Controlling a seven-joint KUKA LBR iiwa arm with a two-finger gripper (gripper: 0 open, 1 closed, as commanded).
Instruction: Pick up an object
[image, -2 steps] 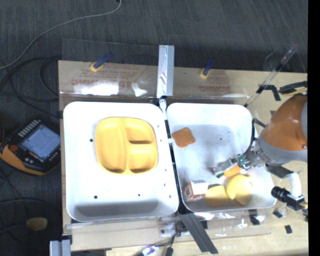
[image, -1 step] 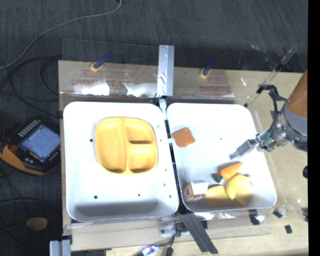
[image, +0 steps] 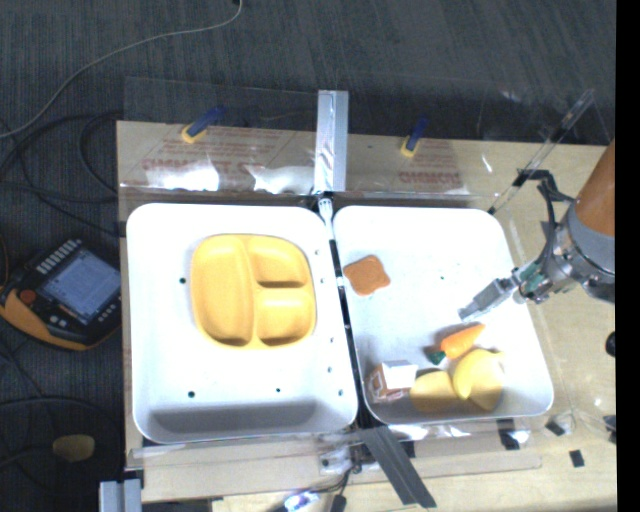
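Left bin: holds a yellow divided tray, sitting slightly toward 12 from bin centre.

Right bin: all the candidates. Yellow blocky pieces bunched at 5 o'clock near the front wall. Carrot touching their upper edge, long axis running roughly 8-to-2, green stub at the 8 end. Small boxed item at 6 to 7 o'clock, against the yellow pile. Flat orange piece alone at 10 to 11 o'clock, well apart from the rest.

Arm comes in at 3 o'clock; gripper over the bin's right-centre, fingers pointing toward 8.

Key relation: carrot is the nearest thing, just beside the tip at about 7 o'clock from it. Finger line and carrot axis look near parallel, so a wrist turn probably helps, my read only.

Jaws: too small and slanted to resolve; cannot tell whether spread or closed. Nothing visibly between them.

Hard to make out: the arm's upper links are cut at the frame edge, boundaries inside the yellow pile are unclear, and the boxed item's label is unreadable.
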